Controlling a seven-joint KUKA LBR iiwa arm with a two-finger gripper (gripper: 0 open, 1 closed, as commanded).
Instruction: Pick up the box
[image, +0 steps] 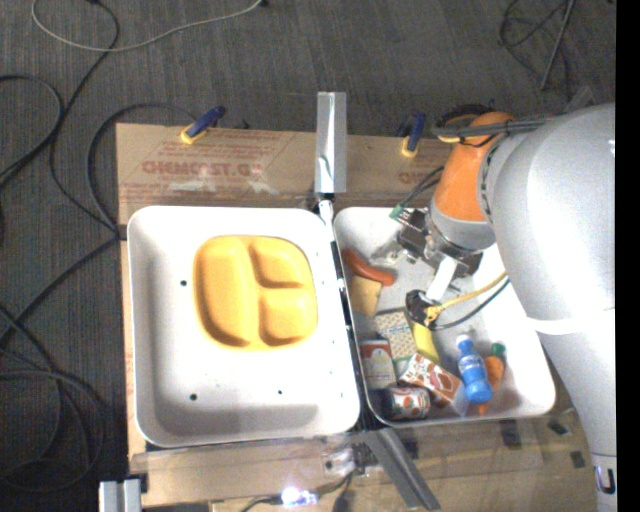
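A yellow tray (256, 291) sits in the left white bin (150, 400). A blue bottle (472, 371) and a red can (406, 402) lie in the right bin (535, 395).

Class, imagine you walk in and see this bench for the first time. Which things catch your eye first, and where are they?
The bright yellow tray lies alone in the left bin. The big grey arm with its orange band reaches over the right bin, where a blue bottle, a can and small boxes crowd the near end.

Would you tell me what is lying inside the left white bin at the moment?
A yellow divided tray lies in the left bin. Whatever sits beneath the tray is covered.
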